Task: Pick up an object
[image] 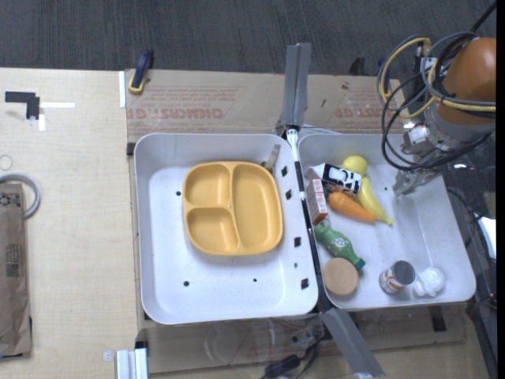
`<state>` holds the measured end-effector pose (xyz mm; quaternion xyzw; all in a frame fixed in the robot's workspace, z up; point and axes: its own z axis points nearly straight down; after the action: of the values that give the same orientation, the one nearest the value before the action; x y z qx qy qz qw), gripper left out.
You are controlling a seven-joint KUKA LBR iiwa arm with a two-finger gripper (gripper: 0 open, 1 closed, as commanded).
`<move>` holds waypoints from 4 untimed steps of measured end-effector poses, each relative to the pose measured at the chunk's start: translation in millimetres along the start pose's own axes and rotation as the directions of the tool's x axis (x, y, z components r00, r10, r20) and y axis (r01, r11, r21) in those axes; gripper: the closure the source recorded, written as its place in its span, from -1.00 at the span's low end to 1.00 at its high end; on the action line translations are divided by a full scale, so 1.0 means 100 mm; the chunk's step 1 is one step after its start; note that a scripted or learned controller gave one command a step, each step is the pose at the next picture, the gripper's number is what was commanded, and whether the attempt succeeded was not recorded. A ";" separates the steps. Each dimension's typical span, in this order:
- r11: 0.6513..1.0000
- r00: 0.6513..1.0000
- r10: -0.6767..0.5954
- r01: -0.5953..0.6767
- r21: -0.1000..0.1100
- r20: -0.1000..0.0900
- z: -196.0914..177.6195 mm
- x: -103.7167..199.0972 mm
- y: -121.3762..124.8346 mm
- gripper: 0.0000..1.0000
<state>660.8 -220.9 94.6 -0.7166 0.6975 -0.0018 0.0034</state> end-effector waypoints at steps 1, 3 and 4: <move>0.989 0.989 0.146 -0.146 -0.002 0.000 0.01 -0.10 0.18 1.00; 0.904 0.904 -0.427 0.427 -0.002 0.003 0.02 -0.08 0.01 1.00; 0.902 0.902 -0.432 0.432 -0.003 0.011 0.03 -0.14 0.00 -1.00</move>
<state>660.4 -206.7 92.1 -0.8532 0.5215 0.0030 0.0048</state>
